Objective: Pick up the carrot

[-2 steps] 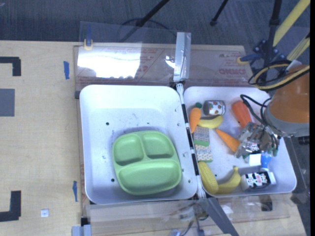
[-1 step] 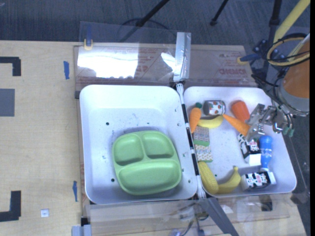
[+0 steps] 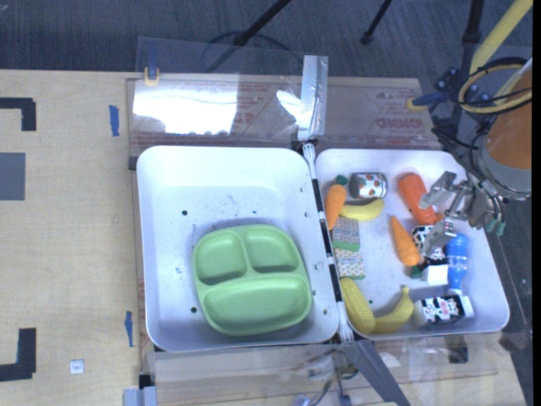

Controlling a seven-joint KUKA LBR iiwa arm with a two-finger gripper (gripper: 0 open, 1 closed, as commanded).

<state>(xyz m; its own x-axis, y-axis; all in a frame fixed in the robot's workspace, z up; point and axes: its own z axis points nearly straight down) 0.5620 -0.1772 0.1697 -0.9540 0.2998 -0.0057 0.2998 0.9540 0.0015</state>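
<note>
Two carrot-like orange pieces lie in the right bin (image 3: 499, 299). One carrot (image 3: 335, 205) with a green top rests against the bin's left wall. A second, slimmer carrot (image 3: 402, 239) lies near the middle, pointing toward the bin's far side. My gripper (image 3: 435, 215) hangs at the bin's right side, just right of the slimmer carrot. It is open, one finger toward the back and one toward the front. A stubby orange-red piece (image 3: 413, 196) lies at the gripper's left, partly under the far finger. Nothing is gripped.
In the right bin there are also a can (image 3: 368, 184), a small banana (image 3: 362, 212), a patterned block (image 3: 347, 249), a blue bottle (image 3: 456, 260), a cow-patterned box (image 3: 444, 309) and a large banana (image 3: 376, 311). A green divided plate (image 3: 251, 279) sits in the left bin (image 3: 169, 184).
</note>
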